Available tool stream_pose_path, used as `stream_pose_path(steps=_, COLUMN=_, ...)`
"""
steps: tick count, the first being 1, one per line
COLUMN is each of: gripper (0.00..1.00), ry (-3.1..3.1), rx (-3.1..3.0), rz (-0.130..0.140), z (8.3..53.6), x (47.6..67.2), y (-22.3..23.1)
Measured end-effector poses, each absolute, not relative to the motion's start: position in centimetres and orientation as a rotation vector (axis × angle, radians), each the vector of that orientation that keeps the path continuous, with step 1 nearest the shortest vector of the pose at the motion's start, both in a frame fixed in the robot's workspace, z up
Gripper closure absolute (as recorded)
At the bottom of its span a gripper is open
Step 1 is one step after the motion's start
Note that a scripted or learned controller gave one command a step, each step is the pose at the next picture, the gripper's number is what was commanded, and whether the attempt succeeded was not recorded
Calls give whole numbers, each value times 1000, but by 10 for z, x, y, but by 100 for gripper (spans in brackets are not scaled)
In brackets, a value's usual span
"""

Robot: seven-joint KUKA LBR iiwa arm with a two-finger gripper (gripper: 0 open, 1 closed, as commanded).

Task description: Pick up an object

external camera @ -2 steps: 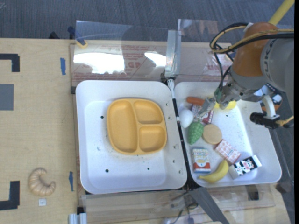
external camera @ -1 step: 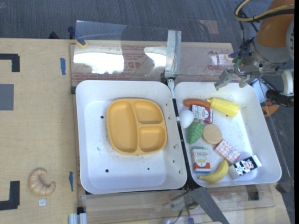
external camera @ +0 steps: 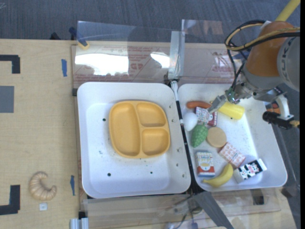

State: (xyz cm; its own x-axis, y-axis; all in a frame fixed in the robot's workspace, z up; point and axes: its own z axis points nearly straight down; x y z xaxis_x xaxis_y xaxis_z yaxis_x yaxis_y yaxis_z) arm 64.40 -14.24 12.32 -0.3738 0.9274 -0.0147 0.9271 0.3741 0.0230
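My gripper (external camera: 213, 106) sits low over the right bin (external camera: 274, 142), by the red-and-white packet (external camera: 206, 115).
The packet's long axis runs upper-left to lower-right; my fingertips blur together, their spread unreadable.

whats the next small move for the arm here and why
Probably a short straight descent onto the small red and white packet. The gripper hangs at the far end of the right bin, its tip just over that packet, between the red sausage and the yellow block. Those neighbours sit close, so a sideways shift would likely knock them.
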Motion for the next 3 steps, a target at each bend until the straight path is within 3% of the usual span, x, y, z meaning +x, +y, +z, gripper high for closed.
stream_pose_path(steps=1, gripper=0, ry=2435, rx=1977, rz=5, z=118, x=668, y=-125)
stream_pose_path(steps=2, gripper=0, ry=2501, rx=1866, rz=23, z=98, x=620, y=-138)
stream_pose_path(steps=3, gripper=0, ry=2541, rx=1811, rz=23, z=98, x=602, y=-164)
